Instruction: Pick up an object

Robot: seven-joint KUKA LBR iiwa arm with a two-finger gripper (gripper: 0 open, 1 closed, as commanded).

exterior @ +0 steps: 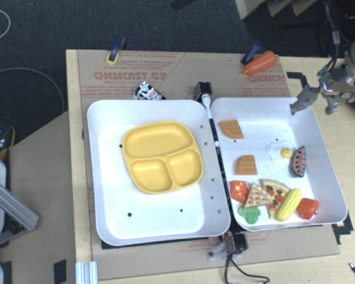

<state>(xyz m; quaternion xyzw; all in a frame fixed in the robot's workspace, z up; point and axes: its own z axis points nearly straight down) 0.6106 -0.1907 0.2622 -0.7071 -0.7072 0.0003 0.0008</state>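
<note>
The right bin (323, 158) holds the toy food pieces. A tan cracker-like piece (231, 129) lies flat near the bin's upper left. Below it sits a brown waffle square (246, 165), also flat. A small yellow piece (286, 153) lies near the middle, and just beside it to the right a watermelon slice (299, 161) stands on its edge. Along the lower edge, close together, lie a red piece (239, 190), a green broccoli (249, 214), two pizza slices (266, 194), a yellow corn cob (288, 204) lying at a slant, and a red tomato (308, 207).
</note>
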